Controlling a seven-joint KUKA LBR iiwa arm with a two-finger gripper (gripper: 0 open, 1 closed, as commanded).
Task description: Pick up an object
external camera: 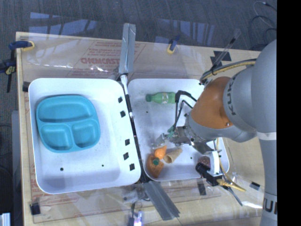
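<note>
Looking at the right bin, you've got your candidates bunched at its near end: an orange carrot-like toy, a tan cone just beside it, and a rounder orange toy below them. A green bottle lies on its side well apart, up at the far end. Nothing's been lifted yet, by my read; every piece sits on the bin floor, so the whole pick remains to do. The gripper hangs low, right above the carrot and cone, and whether it's spread or closed, you can't tell from this angle. The arm leans in from the right, orange band over the bin. The left bin holds a blue tray.
</note>
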